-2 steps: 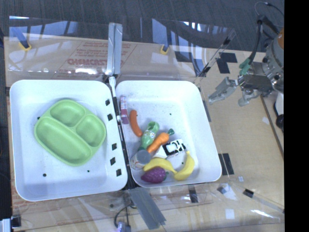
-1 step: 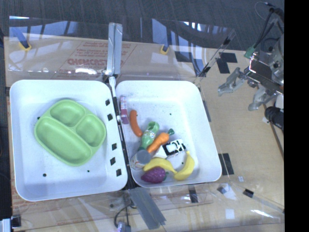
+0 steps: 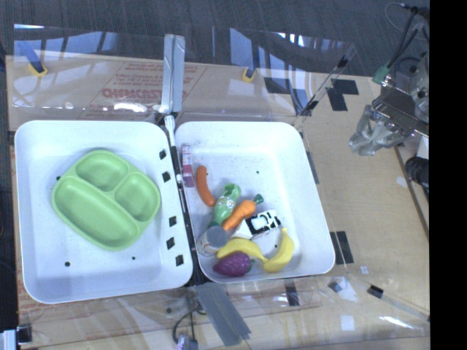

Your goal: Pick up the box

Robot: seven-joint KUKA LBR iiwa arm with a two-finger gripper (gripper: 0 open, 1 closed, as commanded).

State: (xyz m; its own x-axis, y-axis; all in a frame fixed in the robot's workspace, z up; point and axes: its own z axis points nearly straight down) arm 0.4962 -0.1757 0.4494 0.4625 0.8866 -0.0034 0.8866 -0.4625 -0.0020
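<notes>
The box [image 3: 263, 223] is small, black and white, and lies in the right bin [image 3: 292, 148] near its front right corner. It sits among toy food, with an orange carrot [image 3: 240, 214] touching its left side and a yellow banana [image 3: 281, 251] just in front of it. My gripper [image 3: 371, 138] hangs to the right of the right bin, over the bare bench, well away from the box and higher up in the view.
Also in the right bin are a sausage [image 3: 204, 185], a green bottle [image 3: 225, 202], a grey can [image 3: 214, 237], a second banana [image 3: 241, 249] and purple grapes [image 3: 232, 265]. The left bin [image 3: 44, 268] holds a green divided plate [image 3: 106, 198].
</notes>
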